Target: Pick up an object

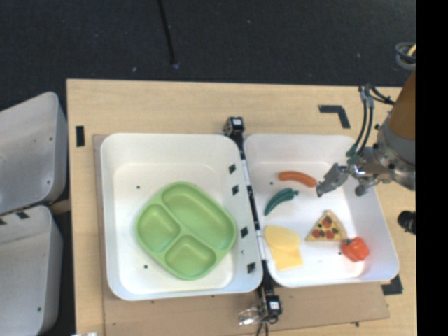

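The right bin (371, 275) holds several toy foods. An orange sausage (297, 178) lies near the middle, with a dark green pepper (280, 199) just below it. A yellow cheese wedge (283, 246) sits at the front left, a pizza slice (327, 228) is right of it, and a red tomato (355, 249) rests at the front right. My gripper (346, 183) hangs above the bin's right half, just right of the sausage and above the pizza slice. Its fingers (330, 181) are spread open with nothing between them.
The left bin (119, 187) holds a green divided plate (185, 229). A hinged divider (246, 187) runs between the two bins. Cables (365, 117) hang off the wrist near the right bin's far corner.
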Available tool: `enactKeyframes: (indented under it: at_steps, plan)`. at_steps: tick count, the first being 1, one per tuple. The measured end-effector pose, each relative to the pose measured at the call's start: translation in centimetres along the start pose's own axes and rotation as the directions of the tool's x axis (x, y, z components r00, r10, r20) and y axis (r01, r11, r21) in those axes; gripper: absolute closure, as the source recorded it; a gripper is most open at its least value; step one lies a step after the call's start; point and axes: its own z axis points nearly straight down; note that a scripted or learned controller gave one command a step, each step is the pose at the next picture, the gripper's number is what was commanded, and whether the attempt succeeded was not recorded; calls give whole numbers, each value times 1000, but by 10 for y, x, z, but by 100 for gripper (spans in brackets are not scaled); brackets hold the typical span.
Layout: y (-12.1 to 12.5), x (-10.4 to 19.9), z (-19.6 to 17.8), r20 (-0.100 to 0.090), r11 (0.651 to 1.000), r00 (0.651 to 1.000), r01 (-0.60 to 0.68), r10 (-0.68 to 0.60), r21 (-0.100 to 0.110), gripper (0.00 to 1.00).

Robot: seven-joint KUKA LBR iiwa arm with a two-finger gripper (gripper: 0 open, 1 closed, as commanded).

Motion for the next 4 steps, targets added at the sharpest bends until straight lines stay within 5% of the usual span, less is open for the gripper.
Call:
enactKeyframes:
  at_steps: [1, 4]
  plan:
    - [2, 0, -5, 2, 1000, 1000, 2, -2, -10, 0]
    - [5, -7, 162, 4, 1000, 1000, 0, 0, -10, 0]
